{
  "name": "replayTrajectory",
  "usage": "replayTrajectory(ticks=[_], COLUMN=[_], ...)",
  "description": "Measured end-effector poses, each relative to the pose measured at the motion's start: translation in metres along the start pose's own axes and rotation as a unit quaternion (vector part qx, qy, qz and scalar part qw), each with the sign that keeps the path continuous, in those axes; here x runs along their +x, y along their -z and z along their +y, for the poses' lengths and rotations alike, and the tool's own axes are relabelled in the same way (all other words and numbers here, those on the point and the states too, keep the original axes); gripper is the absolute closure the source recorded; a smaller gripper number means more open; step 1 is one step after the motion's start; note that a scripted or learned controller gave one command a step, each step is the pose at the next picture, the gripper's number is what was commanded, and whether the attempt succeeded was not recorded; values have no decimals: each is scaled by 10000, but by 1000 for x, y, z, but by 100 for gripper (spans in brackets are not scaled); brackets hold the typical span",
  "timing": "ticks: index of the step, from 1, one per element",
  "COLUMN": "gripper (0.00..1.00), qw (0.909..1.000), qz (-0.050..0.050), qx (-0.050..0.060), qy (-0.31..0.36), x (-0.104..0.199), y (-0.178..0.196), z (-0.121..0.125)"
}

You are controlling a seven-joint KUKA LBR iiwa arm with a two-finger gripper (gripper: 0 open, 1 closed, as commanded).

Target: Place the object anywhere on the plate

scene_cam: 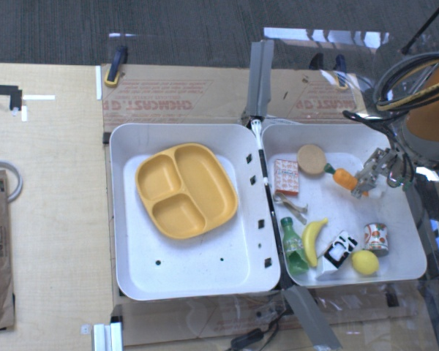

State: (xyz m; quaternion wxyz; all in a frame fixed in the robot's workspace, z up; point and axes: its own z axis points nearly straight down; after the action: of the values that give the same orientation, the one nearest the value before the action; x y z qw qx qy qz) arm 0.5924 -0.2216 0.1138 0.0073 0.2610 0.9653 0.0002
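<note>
Everything is being placed here against the yellow plate [186, 190], which is lying in the left white bin [124, 218]. In the right bin [417, 265], nearest the camera, a lemon [364, 262], a small printed can [375, 238] and a black-and-white box [339, 250] are being seen well to the plate's right. Closer to the plate, a banana [313, 239] and a green bottle [291, 246] are lying side by side just past the divider. Farther back, a red-and-white carton [286, 177] and a tan round piece [312, 159] are being shown. An orange carrot-like object [342, 178] is lying farther right, far from the plate. The gripper [364, 183] is being held low at that object's right end; whether the jaws are apart or closed cannot be told. Cardboard is being seen on the bench [44, 196] behind both bins.
</note>
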Motion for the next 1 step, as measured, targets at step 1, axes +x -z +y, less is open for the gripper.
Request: replayTrajectory(ticks=[1], gripper=[100], qw=[10000], qz=[-25], qx=[-9], qy=[-1], x=[-1], y=[10], z=[1])
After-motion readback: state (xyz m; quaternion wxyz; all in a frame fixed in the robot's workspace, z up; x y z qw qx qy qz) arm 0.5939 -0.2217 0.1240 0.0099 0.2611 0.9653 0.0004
